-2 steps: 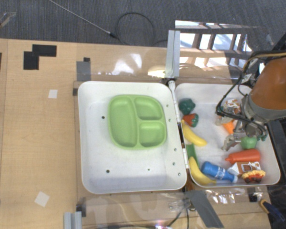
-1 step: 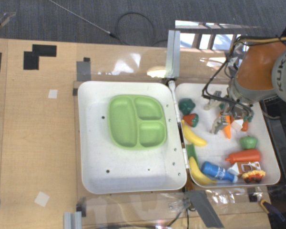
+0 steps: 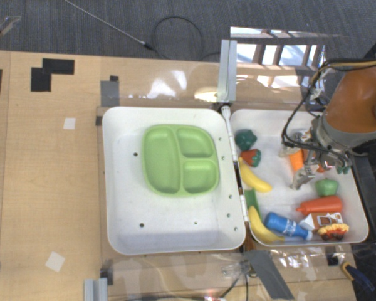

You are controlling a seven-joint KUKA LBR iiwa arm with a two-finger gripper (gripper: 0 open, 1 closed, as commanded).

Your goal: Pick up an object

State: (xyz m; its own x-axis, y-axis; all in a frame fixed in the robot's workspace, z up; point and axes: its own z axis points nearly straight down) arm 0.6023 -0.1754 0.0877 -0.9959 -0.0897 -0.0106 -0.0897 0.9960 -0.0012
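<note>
The claw (image 3: 305, 175) is lowered into the right bin (image 3: 272, 121), and whether it is wide or narrow cannot be told from this view — nothing is seen held in it. The approach step is judged to be in hand: a small orange piece (image 3: 296, 160) lies just beside the claw toward the arm, a green pepper (image 3: 327, 186) close on its other side. A descent onto one of them is called for next — then a closing.

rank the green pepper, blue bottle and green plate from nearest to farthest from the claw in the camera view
1. Green pepper: right bin, just below and right of the claw.
2. Blue bottle: near the right bin's front edge, lower left of the claw.
3. Green plate: left bin, far to the left, across the divider.
</note>
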